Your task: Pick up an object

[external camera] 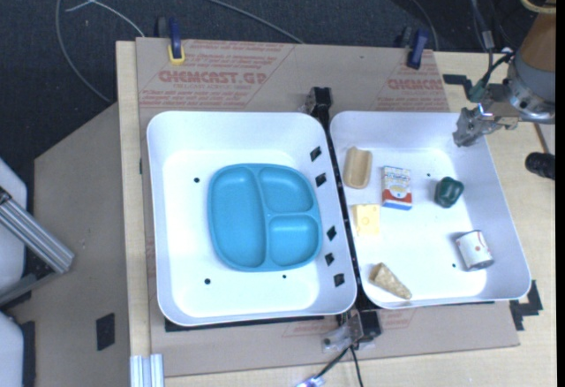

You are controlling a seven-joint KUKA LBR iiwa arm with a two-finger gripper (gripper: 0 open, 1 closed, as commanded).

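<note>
The pincer (468, 127) hangs over the right bin's (508, 226) far rim; its grip I cannot tell. Nearest sits a green pepper (448, 191), a small box (396, 186) beside it, a can (474, 250) toward the near edge.

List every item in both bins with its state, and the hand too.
Blue divided plate: flat, right way up, left bin.
Bread piece: lying flat, right bin.
Small box: lying flat.
Yellow block: lying flat.
Green object: resting, untouched.
Can: on its side.
Wedge: lying at bin edge.
Hand: above right bin's far corner.
</note>
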